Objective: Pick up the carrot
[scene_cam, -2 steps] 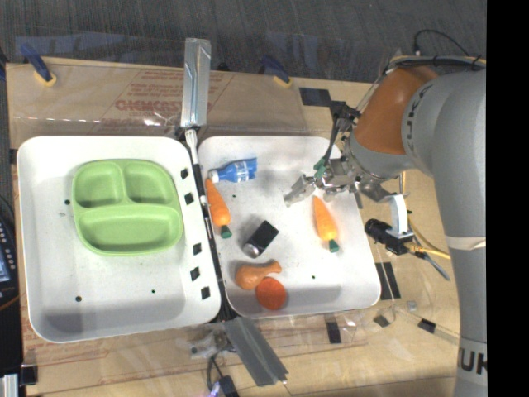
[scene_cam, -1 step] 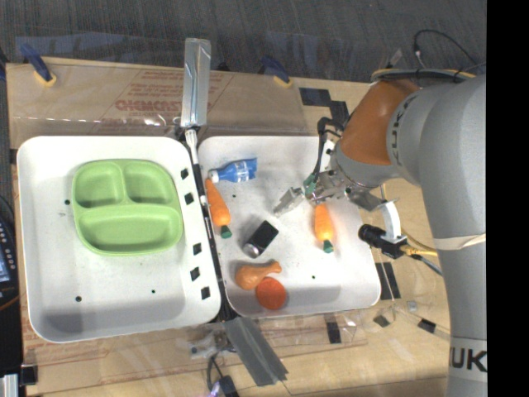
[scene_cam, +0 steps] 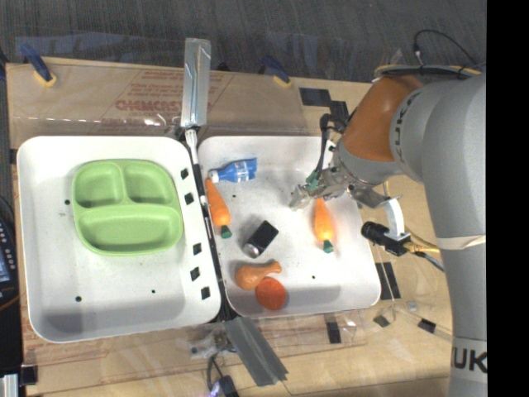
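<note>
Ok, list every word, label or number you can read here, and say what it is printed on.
"UK": white letters on the arm's grey base, cut off at the picture's edge.
Red print on the clear sheet behind the bins: too faint and blurred to read for certain.
Blue bottle in the right bin: any label is too small to read.
</note>
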Available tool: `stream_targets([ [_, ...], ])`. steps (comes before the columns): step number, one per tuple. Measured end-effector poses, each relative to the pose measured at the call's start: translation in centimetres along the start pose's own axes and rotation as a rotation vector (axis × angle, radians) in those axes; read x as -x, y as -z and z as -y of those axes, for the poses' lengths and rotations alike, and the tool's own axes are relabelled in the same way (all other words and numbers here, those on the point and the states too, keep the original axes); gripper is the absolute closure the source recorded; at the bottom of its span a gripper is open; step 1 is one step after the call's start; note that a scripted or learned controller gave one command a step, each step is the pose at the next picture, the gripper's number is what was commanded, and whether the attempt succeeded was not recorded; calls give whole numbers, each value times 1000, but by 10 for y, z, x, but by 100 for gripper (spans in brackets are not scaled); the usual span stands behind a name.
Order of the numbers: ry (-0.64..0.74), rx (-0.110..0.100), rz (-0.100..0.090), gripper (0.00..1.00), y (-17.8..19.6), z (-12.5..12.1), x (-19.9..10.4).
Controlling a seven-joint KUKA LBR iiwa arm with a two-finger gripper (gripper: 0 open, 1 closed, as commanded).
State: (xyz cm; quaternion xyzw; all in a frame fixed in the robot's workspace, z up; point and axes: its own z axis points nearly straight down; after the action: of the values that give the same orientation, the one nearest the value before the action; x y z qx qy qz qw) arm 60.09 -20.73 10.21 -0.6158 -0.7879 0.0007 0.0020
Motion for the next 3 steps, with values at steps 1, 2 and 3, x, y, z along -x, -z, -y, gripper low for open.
stream_targets([
  [1,0,0,0,0,0,0,0],
  [2,-495,9,-4,0,-7,-22,3],
  [3,-351,4,2,0,29,-24,1],
])
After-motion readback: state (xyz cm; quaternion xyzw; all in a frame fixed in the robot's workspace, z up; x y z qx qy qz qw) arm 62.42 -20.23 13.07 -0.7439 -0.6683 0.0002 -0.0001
